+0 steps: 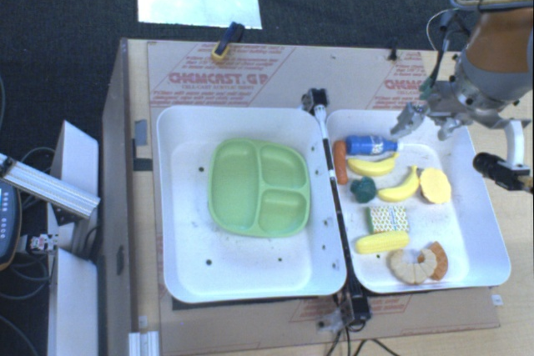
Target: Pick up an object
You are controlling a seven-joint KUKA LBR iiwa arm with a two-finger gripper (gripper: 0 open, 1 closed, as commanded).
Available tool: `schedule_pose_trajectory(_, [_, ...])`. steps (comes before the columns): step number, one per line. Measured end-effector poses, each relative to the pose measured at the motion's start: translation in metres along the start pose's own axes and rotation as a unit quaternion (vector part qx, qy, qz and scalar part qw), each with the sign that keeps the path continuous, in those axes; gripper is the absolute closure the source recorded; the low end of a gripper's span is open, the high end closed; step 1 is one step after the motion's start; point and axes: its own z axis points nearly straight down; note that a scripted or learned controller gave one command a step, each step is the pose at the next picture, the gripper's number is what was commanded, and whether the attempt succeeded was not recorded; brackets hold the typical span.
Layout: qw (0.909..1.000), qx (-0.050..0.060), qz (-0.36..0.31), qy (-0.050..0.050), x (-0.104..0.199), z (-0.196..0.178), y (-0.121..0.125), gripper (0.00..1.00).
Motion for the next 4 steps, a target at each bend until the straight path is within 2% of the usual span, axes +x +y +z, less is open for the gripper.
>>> schedule_pose_trajectory(1, [1.0000,0.001,0.001,0.000,0.017,0.107,-0.002,0.00])
schedule_pose_trajectory(2, [1.0000,0.001,0.000,0.000,0.024,0.136,0.001,0.00])
schedule_pose_trajectory(3, [1.0000,0.001,0.001,0.000,0.018,0.165,0.008,0.00])
schedule_pose_trajectory(4, [1.0000,0.008,-0.001,-0.001,0.017,0.167,0.056,0.00])
